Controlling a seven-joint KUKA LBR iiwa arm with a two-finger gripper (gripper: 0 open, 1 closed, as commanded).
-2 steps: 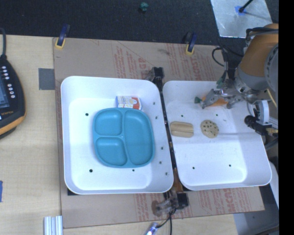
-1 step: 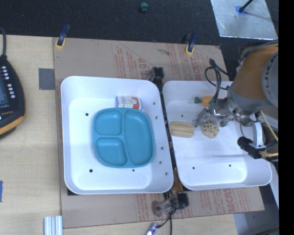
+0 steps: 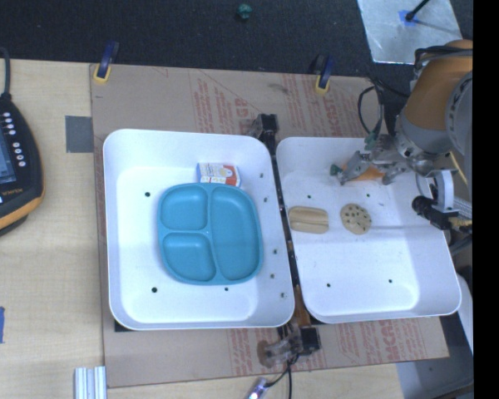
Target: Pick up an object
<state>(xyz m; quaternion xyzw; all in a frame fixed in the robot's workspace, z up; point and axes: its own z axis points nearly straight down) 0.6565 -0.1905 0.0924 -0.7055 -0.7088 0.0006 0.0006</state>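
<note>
In the right bin [image 3: 399,298], my gripper [image 3: 363,171] is down at the far side and stands open. A small orange object [image 3: 367,172] lies between its spread fingers on the bin floor; I cannot tell if they touch it. A tan bread-like piece [image 3: 308,219] and a round speckled cookie [image 3: 356,217] lie a little nearer the camera than the gripper. The left bin [image 3: 125,289] holds a blue divided plate [image 3: 209,233] with a small white and red box [image 3: 218,173] just behind it.
The grey and orange arm [image 3: 437,98] comes in over the right bin's far right corner. A cable and black fitting [image 3: 432,210] hang at that bin's right rim. A handheld control pendant [image 3: 4,169] lies on the bench at far left.
</note>
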